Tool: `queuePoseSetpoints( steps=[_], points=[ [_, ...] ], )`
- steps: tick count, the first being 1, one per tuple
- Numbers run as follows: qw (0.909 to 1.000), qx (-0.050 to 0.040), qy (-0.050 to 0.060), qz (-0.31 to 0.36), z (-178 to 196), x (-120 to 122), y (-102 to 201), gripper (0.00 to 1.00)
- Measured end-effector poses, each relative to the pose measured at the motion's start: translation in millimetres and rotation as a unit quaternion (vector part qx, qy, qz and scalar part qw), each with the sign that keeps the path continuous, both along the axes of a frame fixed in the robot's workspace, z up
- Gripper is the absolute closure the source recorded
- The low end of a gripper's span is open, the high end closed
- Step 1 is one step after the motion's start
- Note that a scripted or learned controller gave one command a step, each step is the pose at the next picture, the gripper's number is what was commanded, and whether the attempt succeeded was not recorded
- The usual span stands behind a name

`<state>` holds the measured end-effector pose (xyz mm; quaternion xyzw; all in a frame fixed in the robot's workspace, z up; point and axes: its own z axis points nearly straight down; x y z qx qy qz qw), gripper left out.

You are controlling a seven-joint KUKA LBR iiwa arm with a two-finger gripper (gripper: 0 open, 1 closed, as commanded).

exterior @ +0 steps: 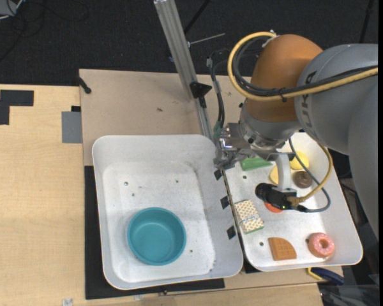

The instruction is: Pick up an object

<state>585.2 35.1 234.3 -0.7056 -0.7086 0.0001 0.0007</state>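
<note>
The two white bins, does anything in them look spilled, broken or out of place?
Nothing looks spilled or broken. The left bin holds a teal bowl sitting upright. The right bin holds small items lying loosely apart: a pink donut, an orange-brown wedge and a patterned block. The arm covers the right bin's far end.

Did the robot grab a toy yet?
Not that I can see. The arm hangs over the right bin, so it's trying. The donut, cracker and toast lie there unpicked. The bowl sits in the left bin.
</note>
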Motion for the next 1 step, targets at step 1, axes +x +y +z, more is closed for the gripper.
queuePoseSetpoints(
  steps=[1],
  points=[
    [1.0000, -0.0001, 0.000, -0.001, -4.3, -19.3, 43.6, 1.00]
  ],
)
